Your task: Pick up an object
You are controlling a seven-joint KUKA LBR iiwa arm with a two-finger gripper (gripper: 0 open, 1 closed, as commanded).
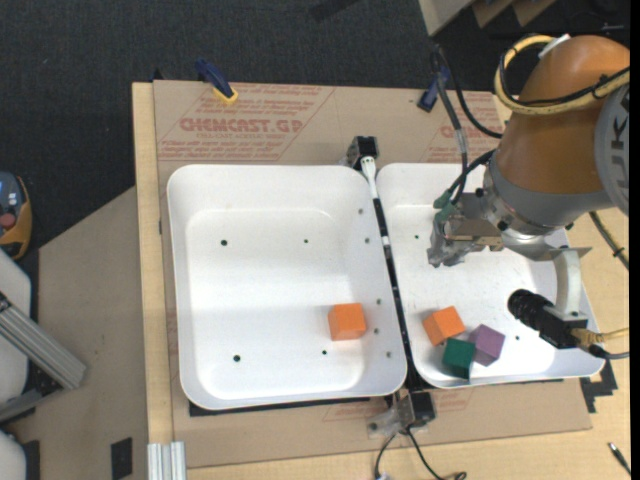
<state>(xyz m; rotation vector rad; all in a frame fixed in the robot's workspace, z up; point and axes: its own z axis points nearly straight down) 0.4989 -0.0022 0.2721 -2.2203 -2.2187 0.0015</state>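
Hovering arm (560,118), claw (455,240) over right bin (420,193).

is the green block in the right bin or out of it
In. The green block sits on the right bin floor near its front edge, touching the purple block, with an orange block just behind.

Cardboard sheet (260,113) on the surface under both bins, blue clamp (215,80) at its far-left corner, dark carpet (90,28) around.
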